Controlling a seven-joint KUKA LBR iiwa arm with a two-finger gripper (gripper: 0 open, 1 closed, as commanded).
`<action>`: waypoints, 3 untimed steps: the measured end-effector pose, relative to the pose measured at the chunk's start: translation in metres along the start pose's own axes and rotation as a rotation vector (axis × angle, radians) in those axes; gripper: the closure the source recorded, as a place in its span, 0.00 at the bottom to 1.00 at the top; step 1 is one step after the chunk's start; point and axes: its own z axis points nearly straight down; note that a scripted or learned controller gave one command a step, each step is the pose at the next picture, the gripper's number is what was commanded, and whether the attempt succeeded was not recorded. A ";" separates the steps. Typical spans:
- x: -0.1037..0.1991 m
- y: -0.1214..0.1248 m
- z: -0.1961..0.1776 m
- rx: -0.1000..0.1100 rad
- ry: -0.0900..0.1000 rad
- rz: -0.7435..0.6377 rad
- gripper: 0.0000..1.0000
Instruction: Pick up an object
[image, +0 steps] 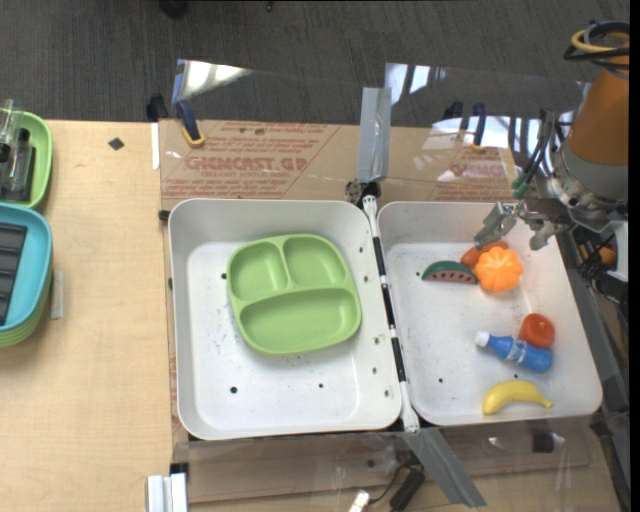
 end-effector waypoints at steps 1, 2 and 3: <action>0.046 -0.004 0.140 -0.003 0.000 -0.551 0.00; 0.126 -0.028 0.091 -0.006 0.013 -0.634 0.00; 0.218 -0.048 0.045 -0.004 -0.002 -0.824 0.00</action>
